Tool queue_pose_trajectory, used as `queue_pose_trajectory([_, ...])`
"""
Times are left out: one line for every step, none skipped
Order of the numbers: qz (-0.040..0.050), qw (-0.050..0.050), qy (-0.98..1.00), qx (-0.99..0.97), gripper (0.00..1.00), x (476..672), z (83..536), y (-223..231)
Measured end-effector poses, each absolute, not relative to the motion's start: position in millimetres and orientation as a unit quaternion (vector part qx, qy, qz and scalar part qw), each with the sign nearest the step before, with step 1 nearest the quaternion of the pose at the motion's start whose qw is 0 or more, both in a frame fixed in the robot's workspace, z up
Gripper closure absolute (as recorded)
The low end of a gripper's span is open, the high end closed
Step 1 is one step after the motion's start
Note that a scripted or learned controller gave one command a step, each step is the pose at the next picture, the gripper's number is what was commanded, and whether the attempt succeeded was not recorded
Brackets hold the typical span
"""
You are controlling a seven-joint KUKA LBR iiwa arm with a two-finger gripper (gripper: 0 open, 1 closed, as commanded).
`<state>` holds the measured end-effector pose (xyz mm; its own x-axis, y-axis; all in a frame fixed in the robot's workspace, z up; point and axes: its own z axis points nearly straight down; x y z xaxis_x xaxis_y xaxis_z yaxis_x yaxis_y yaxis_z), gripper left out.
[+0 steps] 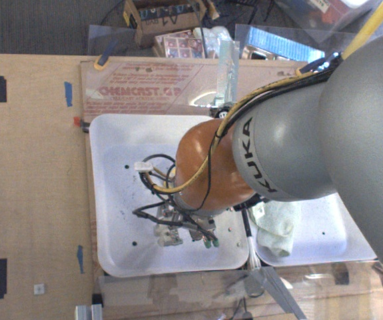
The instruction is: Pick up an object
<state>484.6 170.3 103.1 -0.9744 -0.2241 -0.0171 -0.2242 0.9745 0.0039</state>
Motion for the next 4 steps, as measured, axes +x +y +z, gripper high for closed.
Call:
queue_pose_trajectory([0.0048, 0.011, 0.994, -0.111, 1.0, 486.2, 114, 171])
queue_pose_trajectory([0.0028, 0.006, 0.982, -0.191, 1.0, 555.9, 92, 155])
queue_pose_trajectory([0.0007, 0.01, 0.931, -0.366, 1.0, 593.3, 93, 212])
queue_pose_trajectory([-0.0008, 0.011, 0.877, -0.481, 1.0, 525.3, 94, 212])
